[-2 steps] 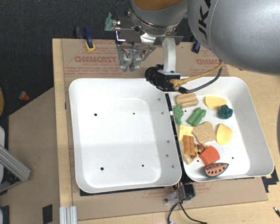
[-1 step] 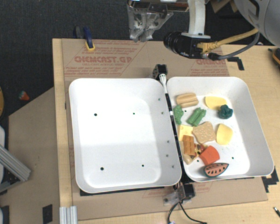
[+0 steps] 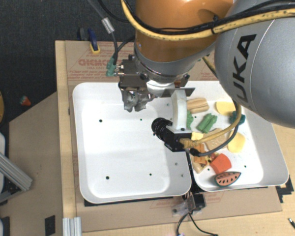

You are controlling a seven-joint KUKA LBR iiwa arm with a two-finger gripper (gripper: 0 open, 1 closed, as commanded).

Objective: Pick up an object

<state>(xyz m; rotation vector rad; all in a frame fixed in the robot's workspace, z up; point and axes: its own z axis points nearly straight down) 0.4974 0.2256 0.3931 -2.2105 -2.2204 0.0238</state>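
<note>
Both white bins look like smooth plastic with a slight sheen, the left bin (image 3: pixel 113 176) and the right bin (image 3: pixel 265 173) alike. The arm's orange band (image 3: pixel 182 18) is glossy and throws highlights; the grey shell (image 3: pixel 270 68) beside it is smooth, satin. The gripper (image 3: pixel 134 100) reads as dull bare metal. The bench board (image 3: pixel 69 132) looks like matt brown cardboard or fibreboard.

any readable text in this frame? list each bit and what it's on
"UKA": big black letters on the grey arm housing, the rest of the word cut off.
"CHEMC...": red print on the cardboard sheet under the bins, running behind the arm; a finer red line below it is too blurred to read.
Nothing legible on the white bins or the toy pieces.
</note>
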